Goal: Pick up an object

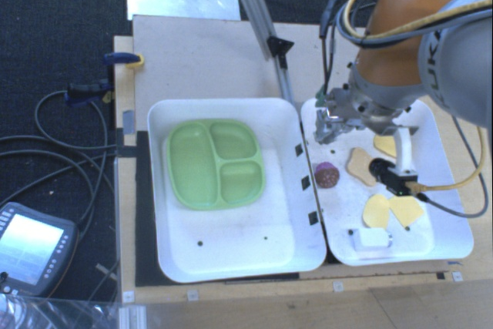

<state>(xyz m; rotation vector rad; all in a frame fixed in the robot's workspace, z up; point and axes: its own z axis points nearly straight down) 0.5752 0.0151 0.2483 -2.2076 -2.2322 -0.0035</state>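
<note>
Several small pieces lie in the right bin [443, 243]: a dark round object [327, 176], tan and yellow flat shapes [360, 163], a white block [373, 238]. I see my gripper [323, 127] above the round object, grip state unreadable. Risk: flat pieces may slide from the pinch.

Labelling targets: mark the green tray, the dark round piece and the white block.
green tray [192, 166], camera view, large left compartment.
dark round piece [327, 176], camera view, its top.
white block [372, 238], camera view, top face.

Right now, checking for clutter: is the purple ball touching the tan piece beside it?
Apart. The camera view shows white bin floor between the purple ball and the tan piece.
</note>
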